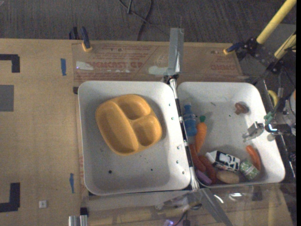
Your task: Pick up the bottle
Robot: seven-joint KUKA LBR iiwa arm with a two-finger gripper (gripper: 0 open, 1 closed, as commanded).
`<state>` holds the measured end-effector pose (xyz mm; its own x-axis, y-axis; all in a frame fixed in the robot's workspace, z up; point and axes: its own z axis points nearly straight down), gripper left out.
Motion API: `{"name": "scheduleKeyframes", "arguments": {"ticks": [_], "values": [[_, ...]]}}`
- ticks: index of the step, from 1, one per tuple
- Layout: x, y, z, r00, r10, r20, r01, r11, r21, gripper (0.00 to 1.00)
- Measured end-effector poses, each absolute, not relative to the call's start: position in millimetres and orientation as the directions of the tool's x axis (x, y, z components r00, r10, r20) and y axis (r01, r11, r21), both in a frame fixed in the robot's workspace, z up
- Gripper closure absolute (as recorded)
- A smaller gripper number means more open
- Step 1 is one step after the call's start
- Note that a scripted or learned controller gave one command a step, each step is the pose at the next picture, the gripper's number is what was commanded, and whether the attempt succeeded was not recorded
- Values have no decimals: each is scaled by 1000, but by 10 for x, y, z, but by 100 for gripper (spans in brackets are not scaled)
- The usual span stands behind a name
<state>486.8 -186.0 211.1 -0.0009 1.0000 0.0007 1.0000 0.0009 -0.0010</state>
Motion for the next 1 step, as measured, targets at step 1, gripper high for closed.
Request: {"name": "scheduleKeyframes", "arguments": {"ticks": [1], "values": [[5251,-1552,879,262,965,0,965,-262,7,0]]}}
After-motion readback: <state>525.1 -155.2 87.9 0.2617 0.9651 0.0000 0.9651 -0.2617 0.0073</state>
